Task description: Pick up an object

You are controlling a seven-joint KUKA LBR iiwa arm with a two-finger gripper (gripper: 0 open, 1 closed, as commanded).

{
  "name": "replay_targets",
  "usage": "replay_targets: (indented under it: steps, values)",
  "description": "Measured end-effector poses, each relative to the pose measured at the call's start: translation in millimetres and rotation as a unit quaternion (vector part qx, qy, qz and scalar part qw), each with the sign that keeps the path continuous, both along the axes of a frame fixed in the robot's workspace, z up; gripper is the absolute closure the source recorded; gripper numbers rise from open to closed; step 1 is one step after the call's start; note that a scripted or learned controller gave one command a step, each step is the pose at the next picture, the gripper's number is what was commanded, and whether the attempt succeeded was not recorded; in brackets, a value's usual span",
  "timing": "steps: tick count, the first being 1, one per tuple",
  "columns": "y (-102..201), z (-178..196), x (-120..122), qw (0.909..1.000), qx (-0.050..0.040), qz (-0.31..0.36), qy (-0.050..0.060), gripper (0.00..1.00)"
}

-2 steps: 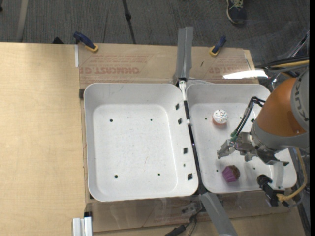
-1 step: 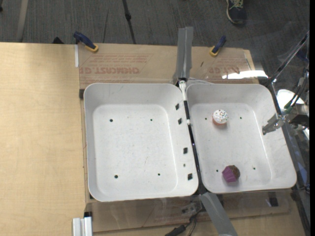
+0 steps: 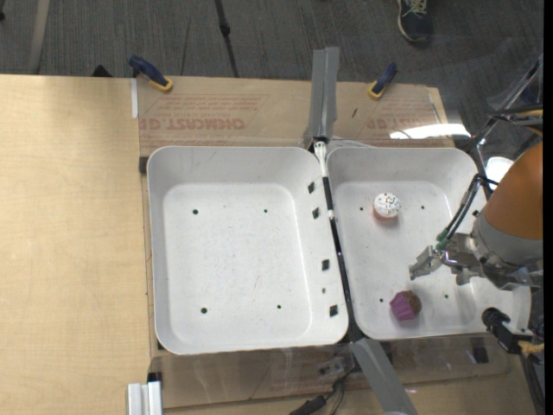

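Camera view, arm: the grey arm with its orange band (image 3: pixel 523 199) leans in from the right, over the right-hand shallow white plastic bin (image 3: pixel 346 232).
Gripper: the metal two-finger gripper (image 3: pixel 425 264) hangs over the bin floor, tips pointing left; from where I stand I cannot tell whether it is apart or closed, and nothing shows in it.
Candidate one: a small purple lumpy object (image 3: pixel 404 305) lies on the floor near the front wall, just below and a little left of the tips, not touching them.
Candidate two: a small white speckled ball (image 3: pixel 386 205) sits toward the back of the same bin, well apart from the purple piece.
Left bin: the second shallow white plastic bin (image 3: pixel 164 232) lies alongside, across the black-clipped divider (image 3: pixel 328 232).
Risk, aim: the tips look midway between the two things, so a straight descent would probably close on bare floor.
Risk, roll: the ball may skid off if nudged on one side.
Risk, wall: the purple piece lies close to the front rim, which could crowd the approach.
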State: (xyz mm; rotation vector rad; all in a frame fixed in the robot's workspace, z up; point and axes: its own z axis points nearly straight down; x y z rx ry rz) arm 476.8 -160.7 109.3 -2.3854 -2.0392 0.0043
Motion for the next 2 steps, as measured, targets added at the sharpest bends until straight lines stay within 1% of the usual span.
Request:
replay_targets:
  steps: [1,2]
  values:
    - [44,-19,0,0.9986,0.0001,0.053,0.0,0.0]
    - [-38,-18,72,0.9766,-0.0009,0.215,-0.002,0.0]
